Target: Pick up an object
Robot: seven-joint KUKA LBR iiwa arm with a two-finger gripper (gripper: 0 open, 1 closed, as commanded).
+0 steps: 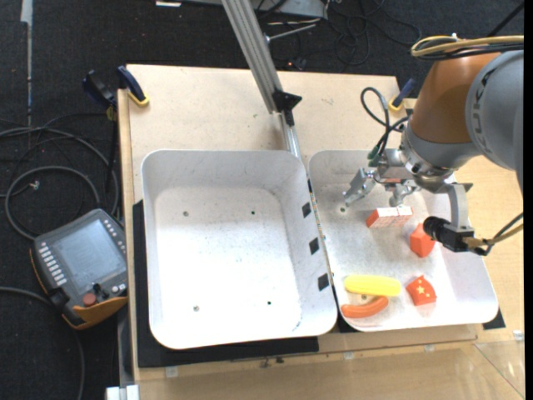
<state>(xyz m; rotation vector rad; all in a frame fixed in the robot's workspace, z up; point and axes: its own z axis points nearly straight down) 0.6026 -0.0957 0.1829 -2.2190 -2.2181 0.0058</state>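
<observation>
We see a small red-and-white box (390,217) in the right bin (479,294), just below the gripper (380,188), whose fingers stand spread with nothing between them. Beyond the box lie an orange block (421,242), a red block (421,291) and a yellow banana (372,286).

Right bin (466,302) contents – small red-white box (390,217), orange block (421,242), red cube (421,291), yellow banana (372,286), orange sausage-shaped piece (365,307)
</observation>
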